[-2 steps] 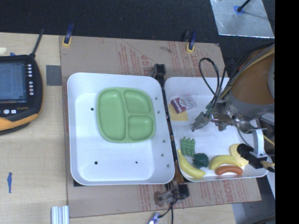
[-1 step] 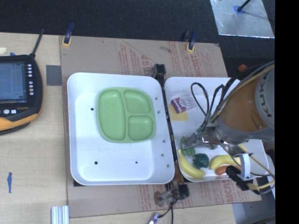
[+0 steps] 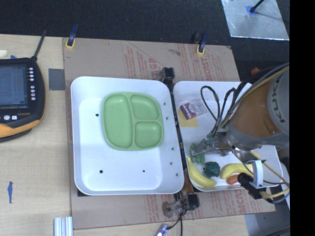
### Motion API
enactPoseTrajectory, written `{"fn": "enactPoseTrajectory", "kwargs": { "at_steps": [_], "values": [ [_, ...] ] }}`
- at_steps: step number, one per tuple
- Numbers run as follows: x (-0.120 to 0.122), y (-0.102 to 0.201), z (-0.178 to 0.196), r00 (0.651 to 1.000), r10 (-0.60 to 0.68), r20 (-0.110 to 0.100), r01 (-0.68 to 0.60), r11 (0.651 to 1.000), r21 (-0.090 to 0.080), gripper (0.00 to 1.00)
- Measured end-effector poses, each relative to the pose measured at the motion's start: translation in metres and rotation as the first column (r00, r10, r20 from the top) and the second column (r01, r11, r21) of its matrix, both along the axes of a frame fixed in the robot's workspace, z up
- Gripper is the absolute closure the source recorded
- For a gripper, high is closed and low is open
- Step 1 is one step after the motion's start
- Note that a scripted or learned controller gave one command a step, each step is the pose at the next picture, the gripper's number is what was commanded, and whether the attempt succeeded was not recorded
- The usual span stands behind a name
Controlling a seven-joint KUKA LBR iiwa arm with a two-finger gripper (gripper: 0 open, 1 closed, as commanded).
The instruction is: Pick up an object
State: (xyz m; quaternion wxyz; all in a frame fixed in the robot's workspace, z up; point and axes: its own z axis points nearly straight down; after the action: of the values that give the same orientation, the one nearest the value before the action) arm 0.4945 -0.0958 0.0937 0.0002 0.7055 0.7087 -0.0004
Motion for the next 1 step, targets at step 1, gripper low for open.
{"fn": "enactPoseTrajectory", "kwargs": {
  "at_steps": [1],
  "values": [
    [0.0220,0.0002,0.0001,1.000,0.002,-0.001,-0.002,1.000,0.001,0.00]
  ]
}}
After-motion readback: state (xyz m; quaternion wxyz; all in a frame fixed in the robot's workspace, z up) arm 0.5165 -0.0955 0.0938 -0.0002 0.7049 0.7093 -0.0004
